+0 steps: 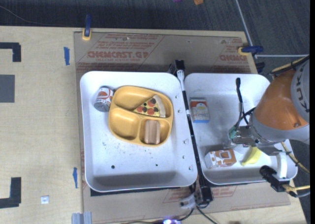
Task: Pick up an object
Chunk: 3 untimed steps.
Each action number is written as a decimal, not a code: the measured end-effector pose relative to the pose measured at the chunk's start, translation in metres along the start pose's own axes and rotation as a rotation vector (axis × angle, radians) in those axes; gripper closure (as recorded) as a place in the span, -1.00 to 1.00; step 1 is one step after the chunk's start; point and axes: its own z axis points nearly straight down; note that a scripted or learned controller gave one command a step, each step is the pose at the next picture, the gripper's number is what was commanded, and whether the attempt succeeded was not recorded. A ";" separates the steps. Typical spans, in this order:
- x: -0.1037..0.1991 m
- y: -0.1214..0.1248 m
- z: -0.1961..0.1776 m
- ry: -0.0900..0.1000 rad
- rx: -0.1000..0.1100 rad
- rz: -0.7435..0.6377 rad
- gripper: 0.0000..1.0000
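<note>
Illumination is even, diffuse and overhead, rendering the white bins (138, 178) bright without blown-out glare and leaving the dark floor (147, 1) at the top underexposed. Shadows are soft and short, falling just beneath the yellow tray (129, 122) and under the arm (283, 110). Resolution is low and fine detail slightly soft; printed lettering on the cardboard (118, 53) remains barely legible.

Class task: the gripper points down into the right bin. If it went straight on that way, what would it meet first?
Probably the yellow banana-like item just below the gripper, beside the small carton; depth is unclear.
</note>
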 end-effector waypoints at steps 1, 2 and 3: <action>0.000 0.000 0.000 0.000 0.000 0.000 -1.00; 0.010 -0.003 0.011 0.011 0.013 -0.002 -1.00; 0.005 0.000 0.000 -0.001 0.000 0.002 1.00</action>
